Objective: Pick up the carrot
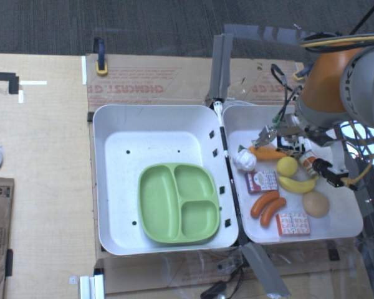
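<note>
Half the carrot (269, 154) hides beneath gripper (283, 139).

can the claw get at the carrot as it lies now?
Probably yes. The claw hangs right over the carrot at the back of the right bin, nothing lying on top of it. The white ball and lemon crowd its ends, so a bump is possible.

**Carrot in the right bin**

The carrot (269, 154) is orange and slim, lying nearly level in the upper middle of the right-hand bin (336, 232), right of frame centre. Its right end is hidden.
</note>
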`<action>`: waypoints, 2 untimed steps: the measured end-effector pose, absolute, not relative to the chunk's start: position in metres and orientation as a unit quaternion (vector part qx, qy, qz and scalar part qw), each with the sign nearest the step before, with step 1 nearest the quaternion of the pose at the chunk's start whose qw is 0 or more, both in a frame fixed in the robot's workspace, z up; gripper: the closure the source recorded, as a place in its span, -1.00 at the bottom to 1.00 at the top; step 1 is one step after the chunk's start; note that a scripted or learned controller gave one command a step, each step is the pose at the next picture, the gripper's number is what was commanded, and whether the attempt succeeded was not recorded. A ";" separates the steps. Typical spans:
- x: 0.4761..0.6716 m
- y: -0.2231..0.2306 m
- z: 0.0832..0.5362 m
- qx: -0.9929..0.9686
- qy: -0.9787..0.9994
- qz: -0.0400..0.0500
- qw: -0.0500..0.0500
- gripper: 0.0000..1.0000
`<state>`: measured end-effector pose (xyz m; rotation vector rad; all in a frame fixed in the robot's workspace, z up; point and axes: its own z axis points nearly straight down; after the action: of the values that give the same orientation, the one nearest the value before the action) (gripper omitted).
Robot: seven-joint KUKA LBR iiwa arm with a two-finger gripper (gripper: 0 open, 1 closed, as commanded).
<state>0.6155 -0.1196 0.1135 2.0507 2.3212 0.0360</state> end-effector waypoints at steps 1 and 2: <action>0.598 -0.117 0.114 0.581 0.814 0.009 0.025 -1.00; 0.601 -0.127 0.109 0.428 0.903 0.002 0.019 -1.00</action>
<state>0.6014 -0.1275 0.1091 1.3295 2.8041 0.0050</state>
